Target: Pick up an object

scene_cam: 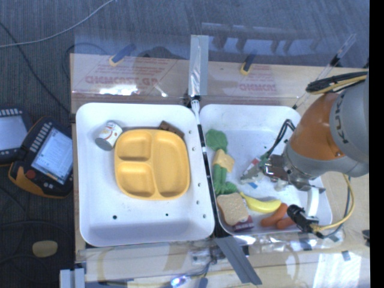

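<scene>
My gripper hangs low over the middle of the right bin, its metal fingers pointing left toward the toy food. I see nothing between them. Just below it lies a yellow banana. To its left a green leafy toy, a pale yellow piece and another green piece lie along the bin's left wall. A slice of bread rests at the front, with an orange carrot to its right.
The left bin holds a yellow divided plate, a small white can at its upper left and a dark object behind it. A handheld controller lies off the bench at far left.
</scene>
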Tool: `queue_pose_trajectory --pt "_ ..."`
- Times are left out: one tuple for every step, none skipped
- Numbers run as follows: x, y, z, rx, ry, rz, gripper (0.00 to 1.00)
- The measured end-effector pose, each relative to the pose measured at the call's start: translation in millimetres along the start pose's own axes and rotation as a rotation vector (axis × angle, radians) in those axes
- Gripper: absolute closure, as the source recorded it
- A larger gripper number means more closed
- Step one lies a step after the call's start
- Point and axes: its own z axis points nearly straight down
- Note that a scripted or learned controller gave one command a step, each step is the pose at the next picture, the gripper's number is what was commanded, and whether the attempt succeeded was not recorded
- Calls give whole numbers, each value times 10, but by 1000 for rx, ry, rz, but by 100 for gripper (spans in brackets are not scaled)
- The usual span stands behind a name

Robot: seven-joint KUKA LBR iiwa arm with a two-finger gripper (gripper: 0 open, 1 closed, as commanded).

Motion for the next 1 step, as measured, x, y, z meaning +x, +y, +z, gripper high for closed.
queue_pose_trajectory --pt "359 637 11 -3 -1 -41 0"
